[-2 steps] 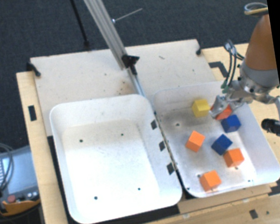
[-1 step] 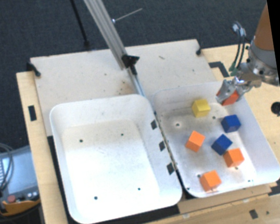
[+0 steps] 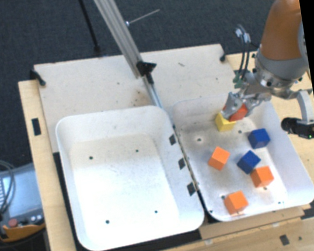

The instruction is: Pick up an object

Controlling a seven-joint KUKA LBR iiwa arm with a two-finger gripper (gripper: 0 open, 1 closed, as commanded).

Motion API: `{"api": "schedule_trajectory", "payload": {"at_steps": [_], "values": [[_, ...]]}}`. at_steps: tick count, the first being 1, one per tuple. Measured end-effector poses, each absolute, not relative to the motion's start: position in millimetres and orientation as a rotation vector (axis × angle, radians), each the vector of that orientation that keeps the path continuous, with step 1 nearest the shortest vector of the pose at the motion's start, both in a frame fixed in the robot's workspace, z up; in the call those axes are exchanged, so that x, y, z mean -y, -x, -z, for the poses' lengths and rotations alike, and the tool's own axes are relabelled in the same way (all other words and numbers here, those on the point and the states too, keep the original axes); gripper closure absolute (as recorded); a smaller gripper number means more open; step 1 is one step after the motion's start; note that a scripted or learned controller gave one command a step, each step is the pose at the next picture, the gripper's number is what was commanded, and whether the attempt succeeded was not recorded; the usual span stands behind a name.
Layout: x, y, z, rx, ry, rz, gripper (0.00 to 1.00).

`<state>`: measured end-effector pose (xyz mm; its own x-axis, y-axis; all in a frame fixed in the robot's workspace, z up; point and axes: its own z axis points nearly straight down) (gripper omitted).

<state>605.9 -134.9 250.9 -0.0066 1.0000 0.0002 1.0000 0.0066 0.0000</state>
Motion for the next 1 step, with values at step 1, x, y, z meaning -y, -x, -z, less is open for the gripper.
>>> {"api": "schedule_trajectory", "payload": {"at_steps": [1], "values": [[79.1, -615.0, -239.1, 2.226, 2.213, -0.002, 1.00]]}}
